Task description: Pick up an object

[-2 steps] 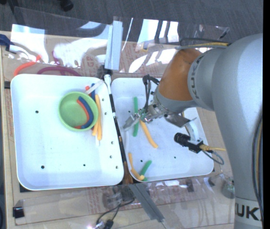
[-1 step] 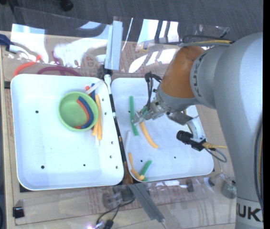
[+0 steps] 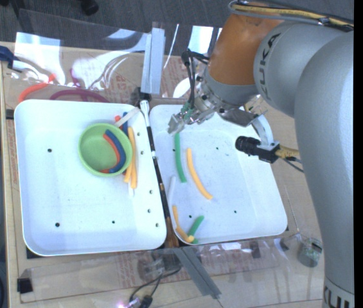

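gripper (image 3: 180,124) hanging over the far-left corner of the right bin (image 3: 268,201), fingertips pointing down and left; too small and cluttered to read how wide it is standing, and nothing is visibly sitting in it, so cannot tell

nearest candidate is the green strip (image 3: 180,157), lying just below the tip toward the camera, long axis running near-to-far along the bin, roughly in line with the gripper's approach. orange strip (image 3: 198,174) lying just right of it, slanting down to the right, apart from the green one. judging the next move as a short drop toward the green strip, with the grip needing to close across its narrow width

further out, a short green piece (image 3: 196,224) and a small orange piece (image 3: 178,219) are sitting by the near-left rim of the same bin, probably awkward so close to the wall

bin floor is looking flat, white, with open room around the two middle strips. left bin (image 3: 53,210) is holding a green bowl (image 3: 103,150) with orange sticks (image 3: 131,162) beside it, farther from the arm
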You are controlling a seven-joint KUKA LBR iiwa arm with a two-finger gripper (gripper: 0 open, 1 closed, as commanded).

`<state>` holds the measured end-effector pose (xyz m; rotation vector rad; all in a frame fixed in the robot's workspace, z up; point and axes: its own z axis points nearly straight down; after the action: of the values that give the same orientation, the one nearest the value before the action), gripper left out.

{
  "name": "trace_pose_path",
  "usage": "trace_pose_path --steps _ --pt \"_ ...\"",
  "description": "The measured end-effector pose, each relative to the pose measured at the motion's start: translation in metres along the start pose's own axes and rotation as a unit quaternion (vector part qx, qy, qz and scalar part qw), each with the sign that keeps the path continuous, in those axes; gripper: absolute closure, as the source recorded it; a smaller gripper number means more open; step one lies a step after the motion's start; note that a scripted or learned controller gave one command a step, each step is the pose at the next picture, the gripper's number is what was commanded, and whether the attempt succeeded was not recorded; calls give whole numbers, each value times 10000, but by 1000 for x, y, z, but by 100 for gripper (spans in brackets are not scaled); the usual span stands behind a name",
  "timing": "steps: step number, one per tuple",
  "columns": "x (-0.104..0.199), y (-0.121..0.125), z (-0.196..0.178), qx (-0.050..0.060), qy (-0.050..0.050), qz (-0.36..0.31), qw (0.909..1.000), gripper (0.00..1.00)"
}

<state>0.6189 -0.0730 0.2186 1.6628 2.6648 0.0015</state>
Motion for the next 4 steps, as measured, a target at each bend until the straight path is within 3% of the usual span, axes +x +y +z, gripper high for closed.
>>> trace_pose_path --steps 1,2,3,4 --pt "-57 -16 36 11 6 -3471 9378 100" --pt "-57 -17 36 12 4 -3472 9378 0" --pt "-45 -40 124 -7 -25 -2150 9766 0" --pt "-47 -37 111 -47 -81 -2171 9761 100"
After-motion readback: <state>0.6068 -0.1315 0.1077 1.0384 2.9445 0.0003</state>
